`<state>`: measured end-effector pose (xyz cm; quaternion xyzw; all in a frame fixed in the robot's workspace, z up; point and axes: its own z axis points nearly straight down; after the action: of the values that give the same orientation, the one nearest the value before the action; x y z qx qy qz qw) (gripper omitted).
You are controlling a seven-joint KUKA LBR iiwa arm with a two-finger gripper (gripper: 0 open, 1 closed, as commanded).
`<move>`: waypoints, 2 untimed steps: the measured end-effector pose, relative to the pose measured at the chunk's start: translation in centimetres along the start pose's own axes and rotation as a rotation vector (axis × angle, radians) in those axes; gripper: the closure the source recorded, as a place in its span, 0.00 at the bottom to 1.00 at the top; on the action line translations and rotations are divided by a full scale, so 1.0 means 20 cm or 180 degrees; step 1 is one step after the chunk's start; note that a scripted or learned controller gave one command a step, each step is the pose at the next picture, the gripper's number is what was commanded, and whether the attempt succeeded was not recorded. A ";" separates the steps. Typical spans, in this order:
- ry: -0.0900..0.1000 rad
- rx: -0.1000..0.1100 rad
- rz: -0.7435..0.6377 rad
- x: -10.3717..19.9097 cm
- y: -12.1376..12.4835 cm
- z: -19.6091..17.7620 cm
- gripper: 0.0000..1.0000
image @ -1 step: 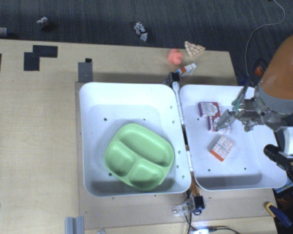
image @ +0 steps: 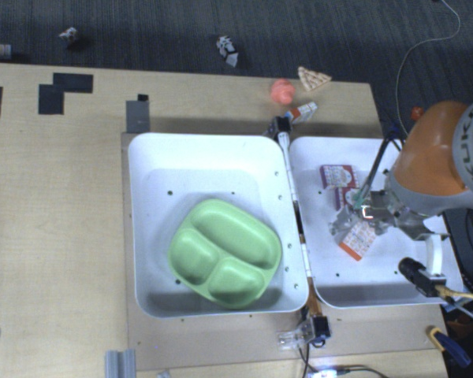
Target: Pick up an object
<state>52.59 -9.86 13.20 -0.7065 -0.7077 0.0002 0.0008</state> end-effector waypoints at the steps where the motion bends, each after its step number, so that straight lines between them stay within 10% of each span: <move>1: -0.0034 -0.0068 0.0013 0.05 -0.04 0.21 0.00; 2: -0.0035 -0.0103 0.0010 0.05 -0.02 0.14 1.00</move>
<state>52.17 -8.76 10.34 -0.7075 -0.7065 -0.0073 -0.0145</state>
